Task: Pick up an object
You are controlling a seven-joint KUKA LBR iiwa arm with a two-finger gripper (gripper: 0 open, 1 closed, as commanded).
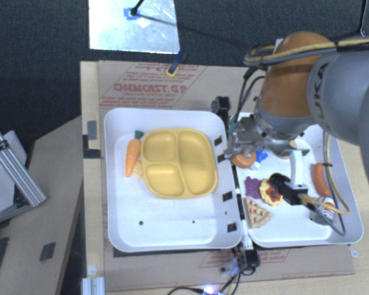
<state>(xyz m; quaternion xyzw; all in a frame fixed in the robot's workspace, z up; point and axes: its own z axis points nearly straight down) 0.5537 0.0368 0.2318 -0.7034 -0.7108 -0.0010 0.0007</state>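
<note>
Your end effector [246, 145] sits low at the right bin's [350, 226] left wall, right over the orange toy [242, 160]; can't tell its grip state. Approach is crowded by that wall.

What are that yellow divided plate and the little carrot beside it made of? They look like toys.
The yellow divided plate looks like moulded plastic: one even colour, smooth rounded ridges, a soft sheen. The carrot also seems plastic toy food, uniformly orange with a small green top, though rubber or foam can't be ruled out.
</note>
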